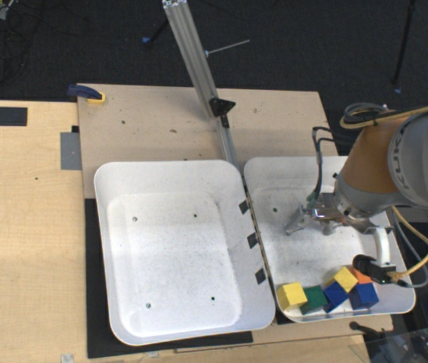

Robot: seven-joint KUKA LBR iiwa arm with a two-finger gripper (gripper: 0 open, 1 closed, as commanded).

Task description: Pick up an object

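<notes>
a: starting from the left, the left bin (172,252) holds nothing for this job, so the search step belongs to the right bin (274,184). the divider clips sit along the shared edge between them.

b: agreed. what stage would you call it?

a: i'd judge it the approach, before any grasp. the gripper (310,219) hangs over the middle of the right bin's bare floor, and nothing sits between its fingers. whether the jaws are spread or pressed together i cannot tell; they are too small and blurred.

b: and the objects?

a: all crowded into the near right corner of the right bin: a yellow block (292,294), then a green block (314,299), a blue block (335,296) touching it, a second yellow block (345,279), an orange block (362,276) and another blue block (364,296) farthest right.

b: so the next move?

a: it calls for travelling nearer and a little right, then descending on one piece. the yellow block at the left end looks the most open, with bare floor on its far side.

b: hazards?

a: the cluster presses against the near rim, so a finger could catch the wall. the blocks touch each other too, leaving little room between them. the floor behind is free for lining up.
</notes>
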